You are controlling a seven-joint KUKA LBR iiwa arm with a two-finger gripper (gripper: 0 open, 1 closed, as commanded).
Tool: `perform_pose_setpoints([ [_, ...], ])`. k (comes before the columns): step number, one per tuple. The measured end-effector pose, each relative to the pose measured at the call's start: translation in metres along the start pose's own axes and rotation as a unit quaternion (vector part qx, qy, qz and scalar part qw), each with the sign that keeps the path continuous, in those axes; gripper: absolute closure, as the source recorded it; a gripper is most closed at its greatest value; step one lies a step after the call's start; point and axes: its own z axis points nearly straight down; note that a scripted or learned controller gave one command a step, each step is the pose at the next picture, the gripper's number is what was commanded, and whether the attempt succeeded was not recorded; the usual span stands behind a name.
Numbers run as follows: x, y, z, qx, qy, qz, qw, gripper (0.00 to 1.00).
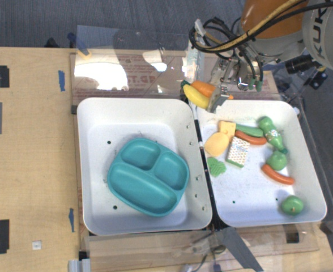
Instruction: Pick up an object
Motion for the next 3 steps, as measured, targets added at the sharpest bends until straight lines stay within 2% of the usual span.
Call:
perform_pose_setpoints([
  [1,0.077,-0.020,0.001,0.001,0.004,-0.038,0.9993,1.00],
  [2,0.045,0.107,-0.049,-0.002,0.003,0.011,0.9999,1.00],
  [3,0.071,0.003,0.019,0.001,0.007,-0.096,0.9953,1.00],
])
